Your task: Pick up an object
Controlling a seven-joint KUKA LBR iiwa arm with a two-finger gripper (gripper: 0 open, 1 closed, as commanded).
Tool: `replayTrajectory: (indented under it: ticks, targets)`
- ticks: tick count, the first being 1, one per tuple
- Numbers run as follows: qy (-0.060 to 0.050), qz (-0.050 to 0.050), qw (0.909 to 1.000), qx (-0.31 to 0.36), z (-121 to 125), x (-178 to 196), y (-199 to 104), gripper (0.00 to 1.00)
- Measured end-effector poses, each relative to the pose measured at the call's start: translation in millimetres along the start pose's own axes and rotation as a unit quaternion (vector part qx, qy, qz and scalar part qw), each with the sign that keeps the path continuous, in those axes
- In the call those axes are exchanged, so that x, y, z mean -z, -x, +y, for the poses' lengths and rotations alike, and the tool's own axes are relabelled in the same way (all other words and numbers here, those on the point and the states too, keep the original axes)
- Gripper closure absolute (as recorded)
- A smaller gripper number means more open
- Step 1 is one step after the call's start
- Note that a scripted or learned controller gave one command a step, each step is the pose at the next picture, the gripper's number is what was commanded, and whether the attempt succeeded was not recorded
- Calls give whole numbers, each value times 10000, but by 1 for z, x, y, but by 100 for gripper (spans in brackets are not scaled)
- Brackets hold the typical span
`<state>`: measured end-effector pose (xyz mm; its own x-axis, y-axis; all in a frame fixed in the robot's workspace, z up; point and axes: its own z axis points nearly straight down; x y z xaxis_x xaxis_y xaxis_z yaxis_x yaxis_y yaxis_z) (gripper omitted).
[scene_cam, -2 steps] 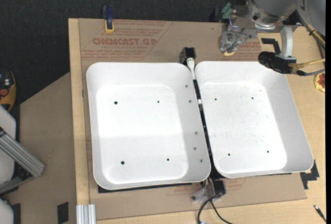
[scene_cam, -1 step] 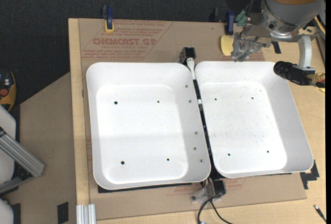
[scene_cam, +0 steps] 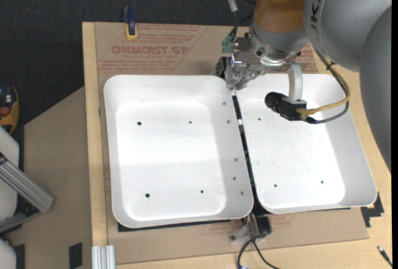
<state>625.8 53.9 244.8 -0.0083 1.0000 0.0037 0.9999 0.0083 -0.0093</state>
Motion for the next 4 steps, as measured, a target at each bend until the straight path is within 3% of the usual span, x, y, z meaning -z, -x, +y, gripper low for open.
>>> replayTrajectory:
  ticks: [1, 2, 3, 4]
  targets:
    - [143, 7, 9999, -5, -14, 154, -50, 100]
    - [-10, -25, 10000, -32, 40, 44, -68, 100]
    - [85, -32, 9999, -76, 41, 94, 2, 100]
    - [6, -15, 10000, -24, 21, 41, -36, 100]
